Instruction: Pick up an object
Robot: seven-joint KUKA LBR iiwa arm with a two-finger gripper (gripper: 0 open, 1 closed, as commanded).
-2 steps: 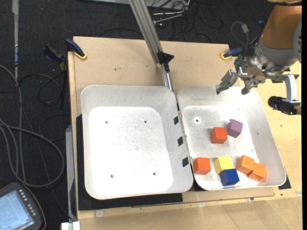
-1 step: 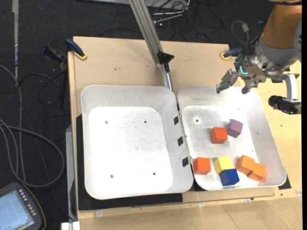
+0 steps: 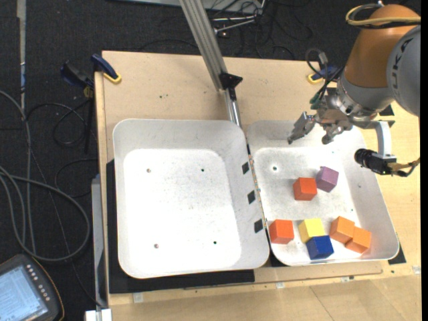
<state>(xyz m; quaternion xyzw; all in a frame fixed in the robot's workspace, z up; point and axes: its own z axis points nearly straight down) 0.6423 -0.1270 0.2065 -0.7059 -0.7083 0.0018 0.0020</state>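
My gripper (image 3: 312, 132) hangs open over the far end of the right bin (image 3: 281, 154), with nothing between its two spread fingers. Below it in that bin lie a purple cube (image 3: 328, 178) and a red-orange cube (image 3: 305, 188) close together. Along the bin's near edge sit an orange cube (image 3: 281, 231), a yellow cube (image 3: 311, 229), a blue cube (image 3: 320, 247) and two orange blocks (image 3: 352, 234) touching each other. The gripper is well above and behind all of them.
The left bin (image 3: 179, 196) lies beside the right one, joined by dark clips (image 3: 252, 196). A grey metal pole (image 3: 207, 35) slants in from the top to the bins' far junction. A black cable fitting (image 3: 372, 159) hangs at the right bin's right rim.
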